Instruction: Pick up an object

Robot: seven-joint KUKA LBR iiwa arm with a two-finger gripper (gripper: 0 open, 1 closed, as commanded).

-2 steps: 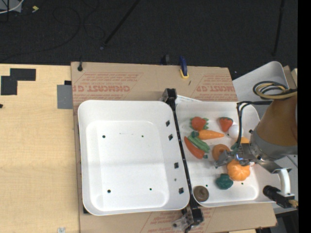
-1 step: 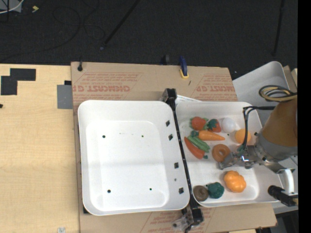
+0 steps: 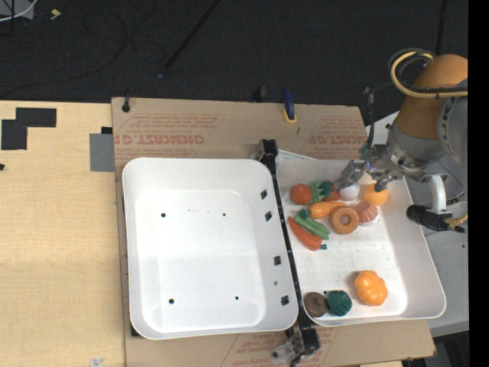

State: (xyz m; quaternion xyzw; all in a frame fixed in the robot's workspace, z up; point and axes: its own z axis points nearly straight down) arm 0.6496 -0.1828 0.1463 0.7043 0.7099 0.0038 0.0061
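We see a cluster of toy foods in the upper part of the right bin (image 3: pixel 428 281): a red tomato (image 3: pixel 300 193), a brown doughnut (image 3: pixel 344 220), an orange carrot (image 3: pixel 325 209), a green pod (image 3: pixel 311 224) and a red pepper (image 3: pixel 305 236), touching or overlapping one another. The gripper (image 3: pixel 367 176) hangs at the cluster's upper right edge, just above a small orange piece (image 3: pixel 375 196); its fingers look spread apart, with nothing visibly between them. Near the bin's lower edge, well apart from the gripper, lie an orange pumpkin-like fruit (image 3: pixel 370 288), a dark green lump (image 3: pixel 339 303) and a brown disc (image 3: pixel 315 304). The left bin (image 3: pixel 137 205) sits beside, on the cardboard sheet (image 3: pixel 199 132).
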